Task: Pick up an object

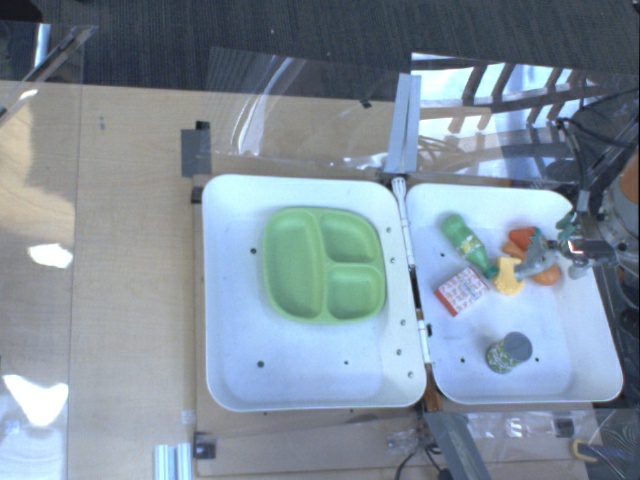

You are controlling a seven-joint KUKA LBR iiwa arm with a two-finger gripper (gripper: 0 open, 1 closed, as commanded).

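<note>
Camera view: gripper (pixel 541 255) tips obscured, w/ orange toy (pixel 524 238)

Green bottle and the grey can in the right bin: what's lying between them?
In the camera view, a small red-and-white box lies between the green bottle and the grey can, nearer the bottle; bare bin floor separates box and can.

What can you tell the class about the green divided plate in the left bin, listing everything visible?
The green divided plate is pale lime green, matte like plastic, with rounded corners and a raised rim. Ridges split it into three compartments: one long one on the left and two smaller ones stacked on the right. It lies flat, right way up, turned slightly, in the upper middle of the left bin. It rests on the bin's white floor; nothing else touches it.
</note>
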